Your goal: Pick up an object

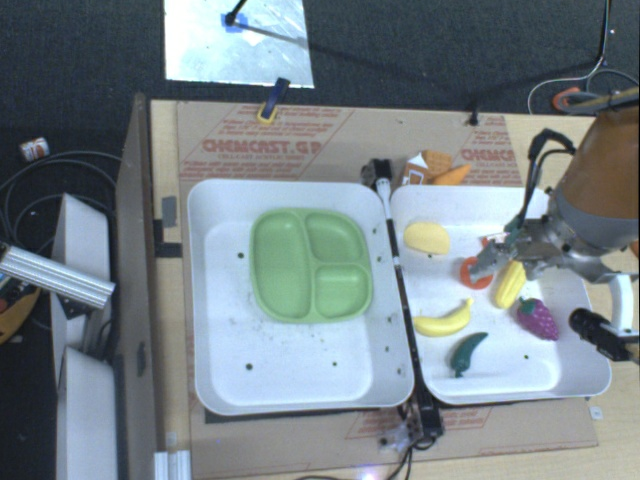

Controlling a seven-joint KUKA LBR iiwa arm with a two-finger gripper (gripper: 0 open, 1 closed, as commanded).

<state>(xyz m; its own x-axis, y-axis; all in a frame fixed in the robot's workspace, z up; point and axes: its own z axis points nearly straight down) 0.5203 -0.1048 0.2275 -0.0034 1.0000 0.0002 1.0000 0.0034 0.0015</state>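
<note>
One corn cob (509,283) is seen directly beneath the gripper (503,261), its long axis running slightly tilted from vertical; whether it is grasped cannot be told.

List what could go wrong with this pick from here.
1. The claw sits among crowded items: the corn touches the red-orange piece, so it may nudge or take both.
2. The grapes lie close by and could get knocked.
3. The corn is rounded and may slip.
</note>
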